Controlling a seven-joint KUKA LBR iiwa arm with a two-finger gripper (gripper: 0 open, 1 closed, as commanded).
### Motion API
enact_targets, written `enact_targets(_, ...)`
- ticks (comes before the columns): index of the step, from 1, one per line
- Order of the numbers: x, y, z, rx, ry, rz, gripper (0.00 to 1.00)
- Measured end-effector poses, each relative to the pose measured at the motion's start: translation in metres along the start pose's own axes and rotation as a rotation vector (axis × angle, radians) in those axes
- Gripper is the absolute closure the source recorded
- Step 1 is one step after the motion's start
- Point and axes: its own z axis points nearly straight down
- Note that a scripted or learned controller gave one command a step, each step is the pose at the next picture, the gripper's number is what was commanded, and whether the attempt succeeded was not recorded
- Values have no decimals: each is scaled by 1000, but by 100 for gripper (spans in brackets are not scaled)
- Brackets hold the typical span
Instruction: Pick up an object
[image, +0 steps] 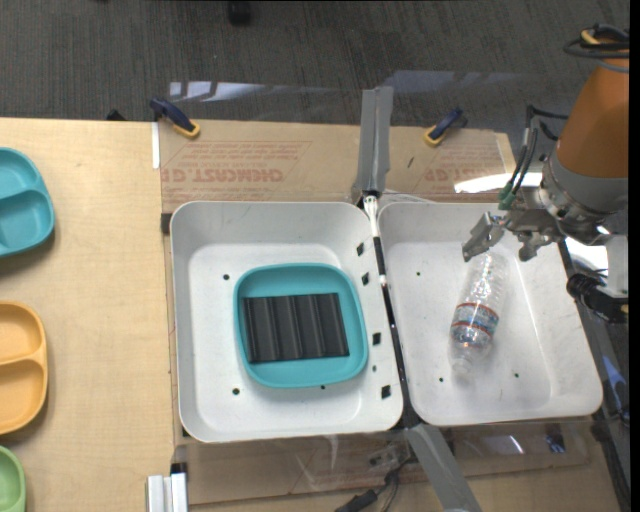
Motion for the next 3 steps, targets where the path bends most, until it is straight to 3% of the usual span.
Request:
enact_targets(1, -27, -40, 138, 1, 1, 24, 0)
enact_targets(2, -48, -31, 162, -4, 0, 53, 0)
enact_targets(3, -48, -30, 153, -4, 0, 55, 100)
